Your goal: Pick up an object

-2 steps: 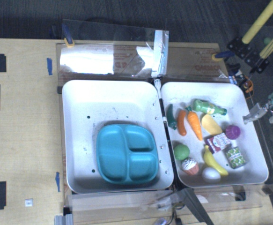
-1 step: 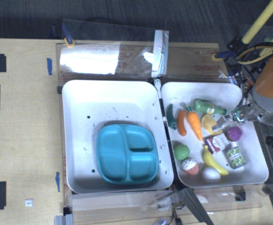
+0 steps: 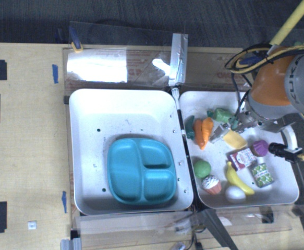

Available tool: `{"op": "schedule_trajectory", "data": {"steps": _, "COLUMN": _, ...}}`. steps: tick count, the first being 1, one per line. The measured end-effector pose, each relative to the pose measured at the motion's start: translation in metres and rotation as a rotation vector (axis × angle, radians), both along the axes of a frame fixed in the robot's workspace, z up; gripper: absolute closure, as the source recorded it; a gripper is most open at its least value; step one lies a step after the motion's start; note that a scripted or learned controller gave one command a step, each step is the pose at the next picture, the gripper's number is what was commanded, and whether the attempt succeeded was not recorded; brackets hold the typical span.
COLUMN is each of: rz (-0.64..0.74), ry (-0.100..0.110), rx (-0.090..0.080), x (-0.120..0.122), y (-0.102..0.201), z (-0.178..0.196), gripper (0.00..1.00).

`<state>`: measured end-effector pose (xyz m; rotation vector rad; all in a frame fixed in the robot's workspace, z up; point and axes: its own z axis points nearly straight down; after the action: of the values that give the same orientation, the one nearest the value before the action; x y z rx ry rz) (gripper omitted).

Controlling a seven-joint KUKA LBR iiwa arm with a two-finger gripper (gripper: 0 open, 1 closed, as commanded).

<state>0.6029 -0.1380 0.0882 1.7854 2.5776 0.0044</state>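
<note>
The right bin point(image 3: 292, 191) holds several toy foods. Among them are an orange carrot point(image 3: 206, 132), a green leafy piece point(image 3: 220, 113), a yellow block point(image 3: 235, 139), a purple piece point(image 3: 260, 148) and a red-and-white packet point(image 3: 240, 159). There are also a banana point(image 3: 239, 180), a green can point(image 3: 263, 174), a white egg point(image 3: 235, 193), a green ball point(image 3: 202, 168) and a small red-and-white piece point(image 3: 211, 184). My gripper point(image 3: 222, 131) is low in the bin's upper middle, between the carrot and the yellow block and just below the green leafy piece. Nothing shows in its grasp.
The left bin point(image 3: 84, 139) holds a blue divided plate point(image 3: 141, 170). A clear plastic sheet point(image 3: 120, 61) and a metal bracket point(image 3: 178, 59) stand behind the bins. The arm's grey and orange wrist point(image 3: 277, 87) with cables hangs over the right bin's far right corner.
</note>
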Motion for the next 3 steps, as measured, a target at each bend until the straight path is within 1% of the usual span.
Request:
{"op": "schedule_trajectory", "data": {"steps": 1, "rz": 0.159, "ry": -0.003, "rx": -0.002, "x": -0.078, "y": 0.018, "z": 0.0, "gripper": 0.0}}
{"op": "schedule_trajectory", "data": {"steps": 2, "rz": 0.158, "ry": -0.012, "rx": -0.005, "x": -0.075, "y": 0.018, "z": 0.012, "gripper": 1.0}}
{"op": "schedule_trajectory", "data": {"steps": 3, "rz": -0.023, "ry": 0.002, "rx": 0.001, "x": -0.09, "y": 0.067, "z": 0.097, "gripper": 1.0}}
